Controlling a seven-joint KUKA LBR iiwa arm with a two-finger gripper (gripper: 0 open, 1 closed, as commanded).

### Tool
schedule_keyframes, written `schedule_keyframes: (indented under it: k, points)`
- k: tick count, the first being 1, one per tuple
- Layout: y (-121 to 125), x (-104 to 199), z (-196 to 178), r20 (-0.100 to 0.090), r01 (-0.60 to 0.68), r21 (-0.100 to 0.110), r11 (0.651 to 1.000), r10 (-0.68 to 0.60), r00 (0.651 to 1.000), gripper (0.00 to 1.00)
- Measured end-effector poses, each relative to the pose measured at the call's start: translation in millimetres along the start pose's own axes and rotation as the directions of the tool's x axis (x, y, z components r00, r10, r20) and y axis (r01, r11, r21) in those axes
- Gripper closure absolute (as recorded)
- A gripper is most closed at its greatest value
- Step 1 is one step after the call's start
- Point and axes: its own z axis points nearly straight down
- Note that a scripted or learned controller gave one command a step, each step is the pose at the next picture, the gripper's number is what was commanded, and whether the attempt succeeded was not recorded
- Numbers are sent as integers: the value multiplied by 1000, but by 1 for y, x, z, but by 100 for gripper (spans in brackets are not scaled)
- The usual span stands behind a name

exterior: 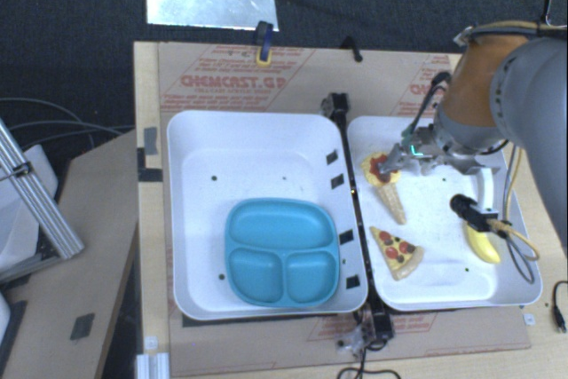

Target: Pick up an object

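Note:
The right bin (444, 284) holds three toy foods. An ice-cream cone (389, 195) with a red top lies near the bin's left wall, its point towards the front. In front of it is a pizza slice (397, 251). A yellow banana (483, 244) with a dark end lies at the right. My gripper (401, 155) reaches in from the right and sits low over the red top of the cone, close to it or touching it. The wrist blocks the view of the contact.
The left bin (204, 146) holds a blue divided plate (282, 249). A black divider (348, 191) with clips separates the bins. The grey arm with its orange band (484, 84) and cables covers the right bin's far right corner. A cable loops by the banana.

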Motion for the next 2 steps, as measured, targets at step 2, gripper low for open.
schedule_keyframes:
  k: [2]
  points:
    - [-7,26,6,-8,0,14,1000,0,1000,0]
